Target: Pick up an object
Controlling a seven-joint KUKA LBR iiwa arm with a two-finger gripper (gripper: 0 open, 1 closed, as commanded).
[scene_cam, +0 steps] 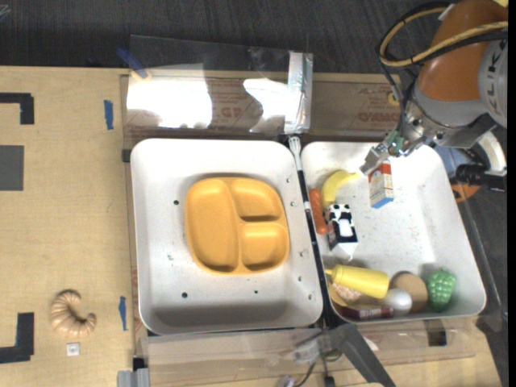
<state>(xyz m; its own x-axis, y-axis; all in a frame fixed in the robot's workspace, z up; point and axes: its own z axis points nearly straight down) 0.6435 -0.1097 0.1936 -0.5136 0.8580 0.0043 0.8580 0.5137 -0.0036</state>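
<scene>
My gripper (385,156) hangs over the back of the right bin (459,240), reaching in from the upper right. A small white carton with red and blue print (382,185) hangs upright from the gripper's tip, its top pinched between the fingers. The carton sits just right of a yellow banana (338,183). Along the bin's left side lie a black-and-white toy (343,221) and a thin orange piece (318,213). A yellow bottle (363,279), a brown ball (410,285), a silver piece (398,300) and a green knobbly fruit (440,288) crowd the front edge.
The left bin (153,216) holds a yellow divided plate (238,222). A tan croissant-shaped toy (72,314) lies on the bench at the front left. A foil-wrapped wall (242,95) stands behind the bins. Yellow cables (403,35) loop above the wrist.
</scene>
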